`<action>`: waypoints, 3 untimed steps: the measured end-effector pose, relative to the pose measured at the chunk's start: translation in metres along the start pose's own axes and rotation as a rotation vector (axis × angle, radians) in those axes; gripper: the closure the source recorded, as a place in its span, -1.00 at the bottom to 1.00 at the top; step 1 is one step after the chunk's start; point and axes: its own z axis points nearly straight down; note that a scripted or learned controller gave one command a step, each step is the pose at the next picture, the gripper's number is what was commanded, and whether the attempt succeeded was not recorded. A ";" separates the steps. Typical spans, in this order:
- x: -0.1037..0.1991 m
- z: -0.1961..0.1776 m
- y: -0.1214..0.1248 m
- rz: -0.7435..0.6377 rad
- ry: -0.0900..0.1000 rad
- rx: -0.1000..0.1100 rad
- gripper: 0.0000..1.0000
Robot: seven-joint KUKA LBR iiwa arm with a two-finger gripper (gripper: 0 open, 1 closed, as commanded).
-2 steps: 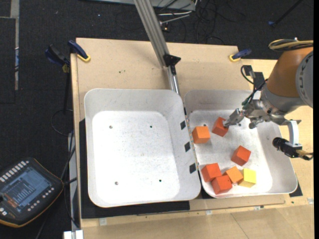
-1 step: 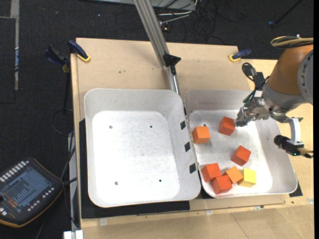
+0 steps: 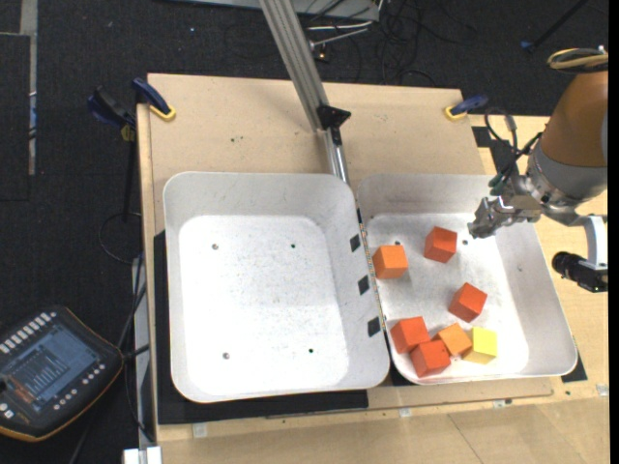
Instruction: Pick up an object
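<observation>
Gripper [image 3: 481,226] is hovering over right bin [image 3: 542,288] near its far edge, beside a red cube [image 3: 441,244]; finger state unreadable. Nothing lifted; grasp pending.

A tan wooden bench board [image 3: 247,124] fills the middle of the frame on a black floor. Blue-and-yellow clamps grip its upper left corner [image 3: 152,99] and upper right corner [image 3: 465,106]. A slanted grey metal pole [image 3: 295,51] runs from the top centre down to the board. A grey handheld control pendant with a screen [image 3: 48,370] lies at lower left. Dark cables [image 3: 406,17] trail along the top.
</observation>
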 end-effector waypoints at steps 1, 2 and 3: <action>0.003 -0.055 -0.007 -0.001 -0.001 -0.002 1.00; 0.003 -0.084 -0.006 -0.002 0.000 0.000 1.00; 0.062 -0.087 -0.010 -0.008 0.004 0.005 1.00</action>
